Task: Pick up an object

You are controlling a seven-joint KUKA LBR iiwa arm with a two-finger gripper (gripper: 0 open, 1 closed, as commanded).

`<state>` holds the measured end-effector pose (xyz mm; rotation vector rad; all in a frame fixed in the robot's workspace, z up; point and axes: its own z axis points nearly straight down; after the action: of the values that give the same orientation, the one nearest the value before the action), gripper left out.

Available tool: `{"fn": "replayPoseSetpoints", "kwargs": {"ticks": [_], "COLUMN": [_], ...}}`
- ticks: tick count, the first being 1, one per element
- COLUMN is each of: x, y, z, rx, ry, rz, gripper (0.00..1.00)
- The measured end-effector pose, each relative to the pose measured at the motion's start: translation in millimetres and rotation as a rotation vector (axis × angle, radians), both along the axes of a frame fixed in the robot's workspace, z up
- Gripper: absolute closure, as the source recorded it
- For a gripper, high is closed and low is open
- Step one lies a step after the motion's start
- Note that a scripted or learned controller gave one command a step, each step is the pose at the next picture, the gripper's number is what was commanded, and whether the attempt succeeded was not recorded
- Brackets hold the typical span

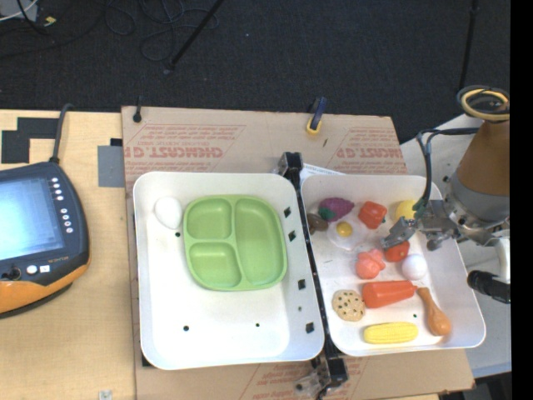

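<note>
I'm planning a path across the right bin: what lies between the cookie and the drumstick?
In the camera view, the orange carrot lies between the cookie and the drumstick, its right end reaching close to the drumstick's handle.

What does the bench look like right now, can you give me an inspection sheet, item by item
Surface: two white bins; left bin, right bin, on cardboard.
Job's things: right bin holds corn, cookie, carrot, drumstick, white egg, purple piece.
Clutter: green divided plate and a white ball in left bin.
Grippers: gripper low over right bin, near red pieces.
Cables: black cables on dark floor.
Surroundings: control pendant at left.
</note>
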<state>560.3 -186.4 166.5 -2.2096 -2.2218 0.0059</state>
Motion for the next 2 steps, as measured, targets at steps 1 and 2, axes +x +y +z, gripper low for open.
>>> {"fn": "replayPoseSetpoints", "kwargs": {"ticks": [1, 2], "x": [-6, -6], "y": [-4, -2], "z": [-60, -82], "rx": [-0.001, -0.001], "ry": [-0.001, -0.002], "rz": [-0.003, -0.003], "gripper": [0.00, 0.00]}}
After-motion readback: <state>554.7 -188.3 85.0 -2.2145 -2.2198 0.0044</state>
